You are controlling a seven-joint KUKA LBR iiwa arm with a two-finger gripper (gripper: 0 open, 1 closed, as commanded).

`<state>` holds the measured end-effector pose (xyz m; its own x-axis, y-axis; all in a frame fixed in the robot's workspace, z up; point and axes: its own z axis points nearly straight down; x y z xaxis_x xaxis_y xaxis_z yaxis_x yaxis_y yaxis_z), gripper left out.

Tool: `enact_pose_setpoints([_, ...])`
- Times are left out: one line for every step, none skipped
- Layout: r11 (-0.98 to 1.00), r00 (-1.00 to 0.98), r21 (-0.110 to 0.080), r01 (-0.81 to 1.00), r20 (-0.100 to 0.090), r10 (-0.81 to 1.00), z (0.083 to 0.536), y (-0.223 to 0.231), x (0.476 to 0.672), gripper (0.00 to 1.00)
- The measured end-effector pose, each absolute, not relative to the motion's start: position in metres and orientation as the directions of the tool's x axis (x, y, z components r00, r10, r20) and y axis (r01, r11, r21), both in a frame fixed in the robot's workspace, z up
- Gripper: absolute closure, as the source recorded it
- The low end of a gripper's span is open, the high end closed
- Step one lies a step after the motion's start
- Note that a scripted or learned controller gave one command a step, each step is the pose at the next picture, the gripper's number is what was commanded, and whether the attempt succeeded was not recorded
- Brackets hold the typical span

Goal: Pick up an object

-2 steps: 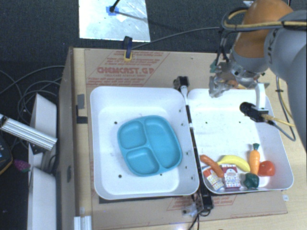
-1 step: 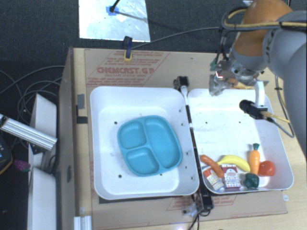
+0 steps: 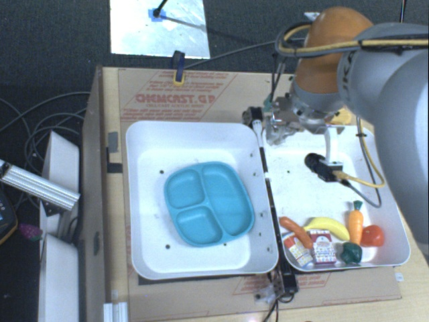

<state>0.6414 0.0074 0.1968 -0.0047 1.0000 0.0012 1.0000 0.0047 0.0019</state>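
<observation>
1. Tool over the right bin's far-left corner, blurred by the wrist; apart or together, can't tell.
2. Banana, carrot and tomato bunch at the near edge, well apart from it.

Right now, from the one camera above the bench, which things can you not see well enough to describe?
1. Camera view: the far right part of the right bin is covered by the arm, so whatever lies under it is hidden.
2. Camera view: the print on the small box is too small to read.
3. Camera view: the green toy is too small and blurred to identify.
</observation>
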Motion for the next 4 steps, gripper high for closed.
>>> enact_pose_setpoints([0.002, -0.002, 0.002, 1.0, -0.001, 1.0, 0.213, -0.017, 0.636, 1.0])
enact_pose_setpoints([0.001, -0.001, 0.003, 1.0, 0.0, 1.0, 0.243, -0.028, 0.632, 1.0])
enact_pose_setpoints([0.004, -0.004, 0.001, 1.0, 0.0, 1.0, 0.227, 0.0, 0.626, 1.0])
enact_pose_setpoints([0.001, -0.001, 0.002, 1.0, -0.001, 1.0, 0.214, -0.039, 0.654, 1.0])
